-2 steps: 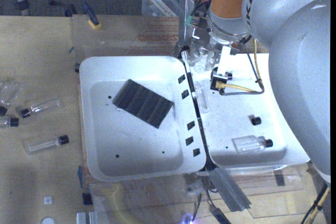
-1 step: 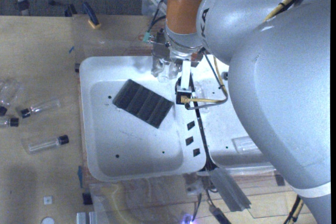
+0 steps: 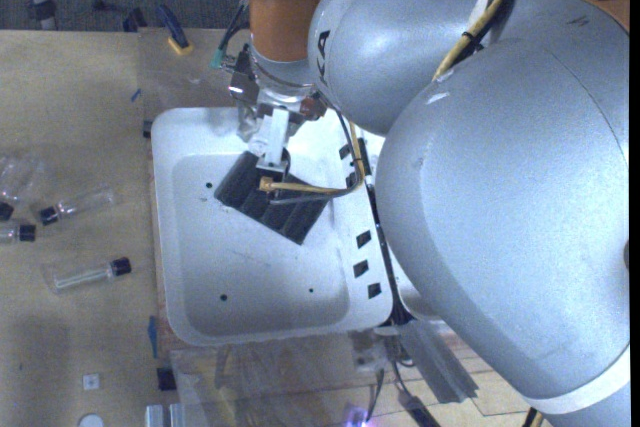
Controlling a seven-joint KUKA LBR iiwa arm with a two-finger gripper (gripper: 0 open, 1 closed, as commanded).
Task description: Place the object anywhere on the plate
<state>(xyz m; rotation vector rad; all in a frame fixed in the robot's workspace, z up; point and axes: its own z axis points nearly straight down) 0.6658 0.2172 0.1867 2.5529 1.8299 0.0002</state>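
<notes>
The gripper (image 3: 266, 143) is being held low over the far part of the left bin (image 3: 255, 280), at the end of the big grey arm (image 3: 480, 165). It cannot be told whether the gripper is being kept open or closed, or whether anything is being held in it. Where the object is lying cannot be told either. The right bin is being covered by the arm, so the object and the plate may be lying under there.

The step in hand is probably a reach down into the bin. To do it well, the gripper is best being brought straight down and slowly, right over the middle of the object. The lift is best being made high enough to clear the bin wall. On the plate, the object is best being set down softly and flat. The small clear tubes (image 3: 90, 273) on the bench (image 3: 70, 95) at the left are best being left alone.
</notes>
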